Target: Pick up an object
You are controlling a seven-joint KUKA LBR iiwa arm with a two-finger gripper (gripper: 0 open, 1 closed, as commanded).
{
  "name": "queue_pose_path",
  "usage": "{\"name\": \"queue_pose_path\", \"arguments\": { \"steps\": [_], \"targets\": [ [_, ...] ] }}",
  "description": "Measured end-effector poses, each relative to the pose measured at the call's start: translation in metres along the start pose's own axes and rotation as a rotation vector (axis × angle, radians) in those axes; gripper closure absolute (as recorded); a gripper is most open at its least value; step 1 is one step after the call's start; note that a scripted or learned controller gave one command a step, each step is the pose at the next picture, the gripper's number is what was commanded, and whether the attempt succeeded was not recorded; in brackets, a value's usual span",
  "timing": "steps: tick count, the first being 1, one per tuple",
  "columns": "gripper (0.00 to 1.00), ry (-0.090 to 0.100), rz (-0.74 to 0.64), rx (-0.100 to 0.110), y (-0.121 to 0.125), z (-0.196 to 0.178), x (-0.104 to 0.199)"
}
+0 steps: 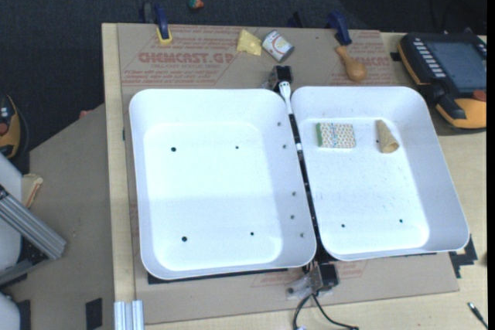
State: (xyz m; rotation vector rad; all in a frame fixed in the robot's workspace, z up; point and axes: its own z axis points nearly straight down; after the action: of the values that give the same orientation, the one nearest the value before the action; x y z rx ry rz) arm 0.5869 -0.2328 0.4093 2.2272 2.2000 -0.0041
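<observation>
Gripper: nothing in this frame tells me whether it is wide, narrow or holding anything, so its state cannot be told. Landmark: the right bin [433, 166], shallow white plastic with rounded corners and a faintly speckled floor. Two candidates lie in its far half. A small flat patterned pad [336, 135], squarish, with a fine green-and-red dotted print, lies near the far-left corner; it looks light and soft, perhaps cloth or sponge, and likely compresses under pinch, so best taken across its two short opposite edges. Just right of it, apart and not touching, a tan cone [387, 137] lies on its side; it looks light, stiff and smooth, and may roll or squirt out, so a grip across the wider end seems safer. Left of the right bin, edge to edge with it, sits the left bin [155, 166], same plastic. Beyond the right bin's far rim, on the brown board [232, 58], lie a yellow wedge [249, 42], a small box [277, 45] and a wooden-looking knob [352, 66].
</observation>
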Motion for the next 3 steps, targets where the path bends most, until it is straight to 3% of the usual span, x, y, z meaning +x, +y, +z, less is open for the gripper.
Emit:
{"name": "queue_pose_path", "arguments": {
  "steps": [1, 2, 3],
  "targets": [
    [1.0, 0.015, -0.017, 0.016, -0.041, 0.081, 0.079],
    [1.0, 0.0, -0.009, -0.015, -0.051, -0.136, 0.031],
    [1.0, 0.013, -0.016, 0.015, -0.111, -0.042, 0.087]
  ]
}}
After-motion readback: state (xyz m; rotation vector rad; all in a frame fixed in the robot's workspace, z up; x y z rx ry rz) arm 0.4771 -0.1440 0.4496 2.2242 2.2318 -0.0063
